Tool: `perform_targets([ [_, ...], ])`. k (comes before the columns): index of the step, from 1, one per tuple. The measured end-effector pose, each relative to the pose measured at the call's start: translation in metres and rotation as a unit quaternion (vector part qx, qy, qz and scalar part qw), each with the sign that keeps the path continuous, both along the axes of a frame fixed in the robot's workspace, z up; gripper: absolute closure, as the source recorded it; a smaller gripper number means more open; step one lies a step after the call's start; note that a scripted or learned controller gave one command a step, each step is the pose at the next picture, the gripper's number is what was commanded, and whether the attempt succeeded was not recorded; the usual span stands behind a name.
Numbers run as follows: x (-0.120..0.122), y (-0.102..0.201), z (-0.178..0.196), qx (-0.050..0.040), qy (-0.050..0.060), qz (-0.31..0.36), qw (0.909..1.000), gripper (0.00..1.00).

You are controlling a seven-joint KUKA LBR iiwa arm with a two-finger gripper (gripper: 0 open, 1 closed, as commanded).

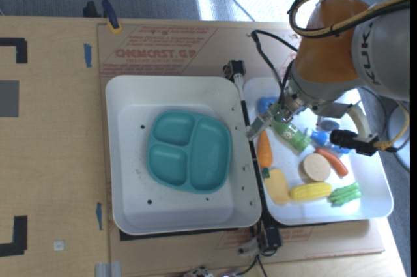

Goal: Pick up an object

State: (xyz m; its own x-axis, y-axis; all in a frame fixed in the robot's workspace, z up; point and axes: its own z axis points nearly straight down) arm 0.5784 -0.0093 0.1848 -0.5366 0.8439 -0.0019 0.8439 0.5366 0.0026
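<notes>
From the camera view, the tool (268,118) is hanging over the right bin (374,207), at its 10 o'clock corner; its state I cannot tell. The carrot (264,150) is lying just below it, toward 6 o'clock. A teal plate (189,150) is sitting in the left bin (127,139).

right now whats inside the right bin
In the right bin: an orange carrot, a yellow corn cob, a pale yellow piece, a tan round slice, a red-orange piece, a green item, blue pieces. The arm covers the bin's upper part.
</notes>
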Motion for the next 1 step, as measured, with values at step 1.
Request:
perform_targets([
  [1, 0.0, 0.0, 0.0, 0.0, 0.0, 0.0, 1.0, 0.0],
])
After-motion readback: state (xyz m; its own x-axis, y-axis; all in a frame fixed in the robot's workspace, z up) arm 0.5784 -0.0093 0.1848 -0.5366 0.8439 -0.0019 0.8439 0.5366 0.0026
